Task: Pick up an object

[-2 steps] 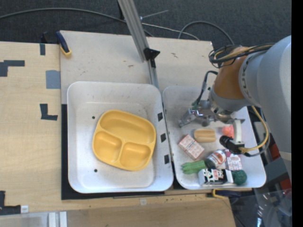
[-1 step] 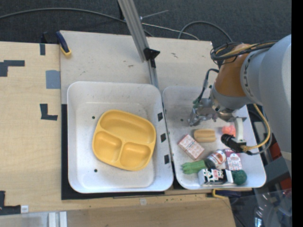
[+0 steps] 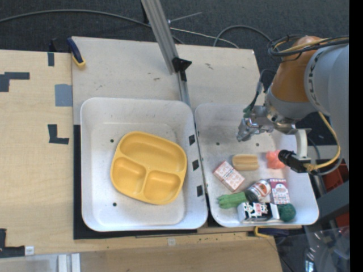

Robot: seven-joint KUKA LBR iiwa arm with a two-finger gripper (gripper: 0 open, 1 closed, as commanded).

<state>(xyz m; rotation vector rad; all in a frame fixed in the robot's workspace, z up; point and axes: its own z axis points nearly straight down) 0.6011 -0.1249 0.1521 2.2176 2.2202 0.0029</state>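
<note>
My gripper [image 3: 245,130] hangs over the upper middle of the right bin [image 3: 218,123], above bare bin floor. Nothing shows between its fingers. Just below it lies a tan bread-like block [image 3: 245,162]. Beside that block sit a pink-and-white small box [image 3: 228,175] to its left and an orange-red piece [image 3: 275,160] to its right. Along the bin's lower edge are a green leafy toy [image 3: 232,199], a dark can [image 3: 260,190], a pink carton [image 3: 279,191], a black-and-white carton [image 3: 257,211] and a green ball [image 3: 287,211].
The left bin [image 3: 96,152] holds a yellow divided plate [image 3: 148,167]. A grey metal pole [image 3: 161,27] slants down to the bins' shared wall. The grey and orange arm [image 3: 300,78] fills the upper right, with cables around it.
</note>
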